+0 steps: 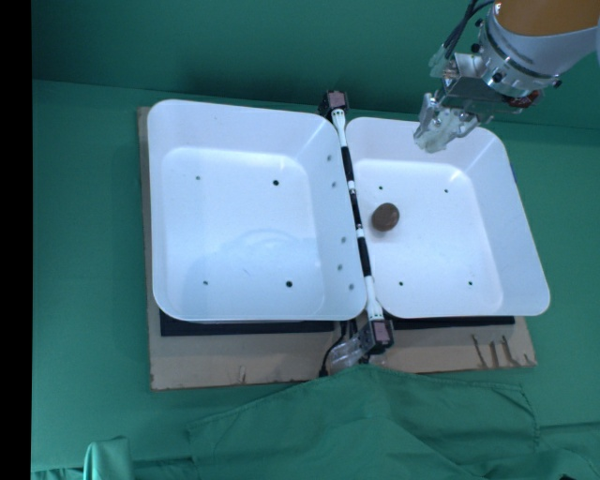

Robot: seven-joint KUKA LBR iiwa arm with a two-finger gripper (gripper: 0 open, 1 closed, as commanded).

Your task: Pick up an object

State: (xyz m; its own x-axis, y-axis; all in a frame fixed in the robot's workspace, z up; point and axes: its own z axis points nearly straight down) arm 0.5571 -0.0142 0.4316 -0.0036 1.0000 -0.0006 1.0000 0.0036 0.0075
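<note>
The grey arm with its orange band [544, 23] reached in from the far right, its pale two-finger end effector [439, 136] pointing downward.

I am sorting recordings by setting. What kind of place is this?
Probably a robot test bench in a lab: two white bins on green cloth, a small brown object in the right one, the gripper above.

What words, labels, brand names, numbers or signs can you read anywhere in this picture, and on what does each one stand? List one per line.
None can be read.
Left bin: plain white, with dark dots, no text.
Right bin: plain white, with dark dots, no text.
Brown object: no marking.
Gripper and arm: any label too small to tell.
Cardboard and green cloth: blank.
</note>
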